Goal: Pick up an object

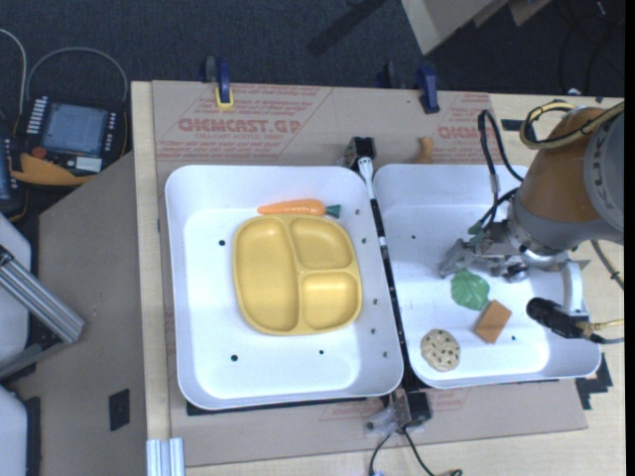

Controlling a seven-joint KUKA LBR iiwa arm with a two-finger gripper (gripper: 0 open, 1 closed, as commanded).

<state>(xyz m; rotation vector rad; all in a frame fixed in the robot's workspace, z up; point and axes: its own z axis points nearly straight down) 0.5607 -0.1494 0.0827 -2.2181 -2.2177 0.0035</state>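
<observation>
green leaf (470, 290) lies in the right bin (417, 191), directly below the gripper (483, 258); finger state and grasp cannot be determined. brown block (492, 321) and cookie (440, 349) sit nearby. yellow divided tray (295, 272) and carrot (294, 207) occupy the left bin (193, 266).

Open white floor in upper left of right bin (427, 216); green leaf-shaped piece (470, 290), brown block (492, 321), round speckled cookie (440, 349) crowding lower centre.

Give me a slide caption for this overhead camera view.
Gripper hovers over green item in right bin; yellow tray fills left bin.
</observation>
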